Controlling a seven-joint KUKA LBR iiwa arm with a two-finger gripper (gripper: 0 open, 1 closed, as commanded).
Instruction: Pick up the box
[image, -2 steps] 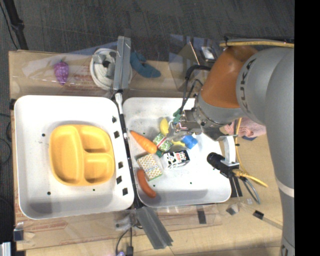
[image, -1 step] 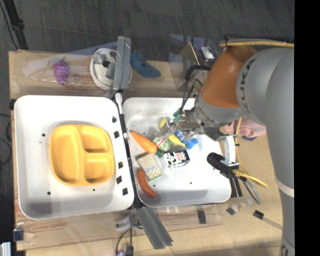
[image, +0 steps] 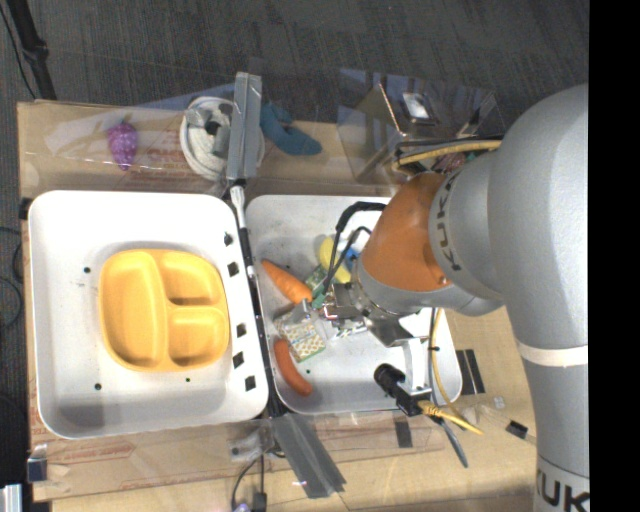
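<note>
Cardboard by the look, light and stiff: box (image: 303, 339) lies between carrot (image: 285, 282) and sausage (image: 292, 368); pinch its narrow sides. End effector (image: 334, 311) hovers beside it, whether parted or closed I cannot tell.

Box (image: 304, 340) print too small to read; yellow item (image: 326, 249) mostly behind arm (image: 470, 230).

Robot lab: bench (image: 487, 342), white bins (image: 60, 230).

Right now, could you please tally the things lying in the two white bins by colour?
Yellow: 2 (divided plate, partly hidden yellow item)
Orange to orange-red: 2 (carrot, sausage)
Green and white: 1 (small box)
Total: 5
</note>
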